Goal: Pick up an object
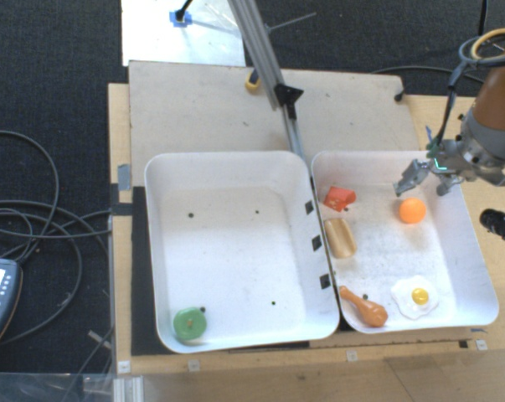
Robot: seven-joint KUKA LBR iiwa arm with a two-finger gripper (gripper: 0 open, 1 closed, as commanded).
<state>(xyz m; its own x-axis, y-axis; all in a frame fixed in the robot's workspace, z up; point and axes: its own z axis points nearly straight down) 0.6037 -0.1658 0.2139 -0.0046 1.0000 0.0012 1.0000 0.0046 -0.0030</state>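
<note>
My gripper point(428, 181) hangs over the back of the right bin point(453, 224), fingers spread open with nothing between them. An orange ball point(412, 211) lies just in front of and below the fingertips. Further left in that bin sit a red block point(340, 197) and a tan bread roll point(341, 238). Near the front edge lie an orange carrot-like piece point(363, 306) and a fried egg point(416, 297). A green round object point(189, 323) rests in the front left corner of the left bin point(227, 249).
A grey metal pole point(260, 44) slants down from the top to the divide between the bins. Black cables point(34, 216) lie on the floor at left. The bench's bare board point(202, 107) stretches behind the bins.
</note>
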